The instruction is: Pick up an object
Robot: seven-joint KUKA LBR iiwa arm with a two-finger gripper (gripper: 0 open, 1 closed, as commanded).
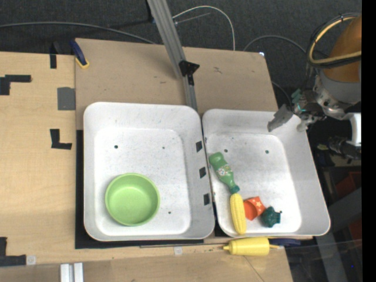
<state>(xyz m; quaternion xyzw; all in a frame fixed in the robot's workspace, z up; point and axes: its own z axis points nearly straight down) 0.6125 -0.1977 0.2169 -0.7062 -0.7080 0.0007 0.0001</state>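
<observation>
Fingers: the gripper (289,117) is hanging over the far right corner of the right bin (305,175); one grey finger (278,120) is slanting down toward the bin's far rim, and whether the fingers are apart or together cannot be told from this angle. Nothing is showing between them.

Arm: the grey arm with its orange band (346,46) is reaching in from the right, sitting above the bin's far right corner.

Right bin contents: a green bottle (223,171) is lying near the left wall, slanting toward the near right. A yellow corn cob (237,212) is lying just near of the bottle's lower end, seeming to touch it. An orange piece (253,207) is resting just beside the corn on its right, and a dark green object (271,217) is sitting just right of the orange piece. All of these are lying well apart from the gripper, in the near half of the bin.

Left bin: the left bin (141,119) is holding a light green bowl (133,199) upright in its near left part.

Surface: a yellow bottle-like object (249,247) is lying on its side on the surface (35,175), just outside the right bin's near rim.

Pole: a grey metal pole (170,34) is slanting down from the far side toward the gap between the bins.
</observation>
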